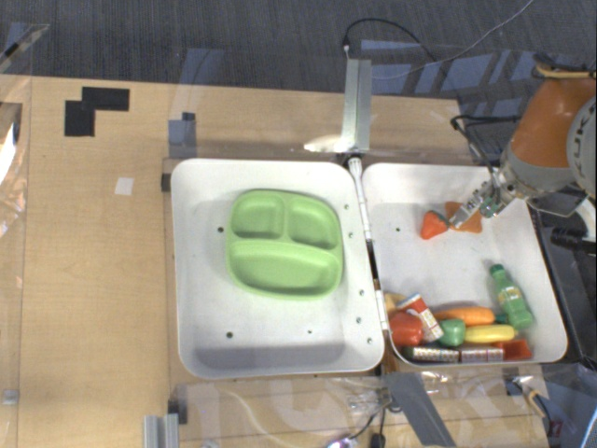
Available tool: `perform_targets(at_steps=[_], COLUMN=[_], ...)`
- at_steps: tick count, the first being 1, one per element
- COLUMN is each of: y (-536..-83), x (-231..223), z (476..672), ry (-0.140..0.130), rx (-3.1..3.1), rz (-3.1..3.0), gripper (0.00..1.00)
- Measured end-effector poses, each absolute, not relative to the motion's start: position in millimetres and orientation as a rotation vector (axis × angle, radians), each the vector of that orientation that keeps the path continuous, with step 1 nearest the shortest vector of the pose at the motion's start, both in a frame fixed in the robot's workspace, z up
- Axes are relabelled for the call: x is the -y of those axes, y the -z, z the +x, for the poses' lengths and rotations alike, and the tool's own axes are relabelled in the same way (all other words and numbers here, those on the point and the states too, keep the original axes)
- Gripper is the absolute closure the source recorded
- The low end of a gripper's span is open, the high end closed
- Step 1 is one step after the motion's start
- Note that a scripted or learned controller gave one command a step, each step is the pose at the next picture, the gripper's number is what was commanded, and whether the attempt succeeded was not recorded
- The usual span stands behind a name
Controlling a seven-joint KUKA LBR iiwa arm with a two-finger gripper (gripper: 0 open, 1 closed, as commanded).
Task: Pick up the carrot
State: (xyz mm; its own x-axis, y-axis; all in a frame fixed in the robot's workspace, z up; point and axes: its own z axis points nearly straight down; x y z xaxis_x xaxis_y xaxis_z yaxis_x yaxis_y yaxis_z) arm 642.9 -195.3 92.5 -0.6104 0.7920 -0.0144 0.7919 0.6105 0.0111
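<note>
The carrot [437, 223], orange, lies right of frame centre in the upper part of the right bin [550, 278]. My tool [465, 214] touches its right end, grip unclear; I should centre over its middle.

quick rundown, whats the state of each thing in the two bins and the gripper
carrot: lying in the right bin, at the gripper's tip, not lifted
gripper: down in the right bin, at the carrot's thick end
green divided plate: flat in the left bin, nothing on it
green bottle: lying on its side in the right bin
pile of toy foods: heaped along the right bin's near wall
</note>
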Motion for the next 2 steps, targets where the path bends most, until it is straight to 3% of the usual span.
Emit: perform_targets(at_steps=[1, 2], y=[-97.9, -97.6], x=[204.7, 204.6], z=[658.4, 658.3], ry=[-0.006, -0.006], rx=[-2.603, -2.604], rz=[1.739, 1.740], gripper=[1.00, 0.00])
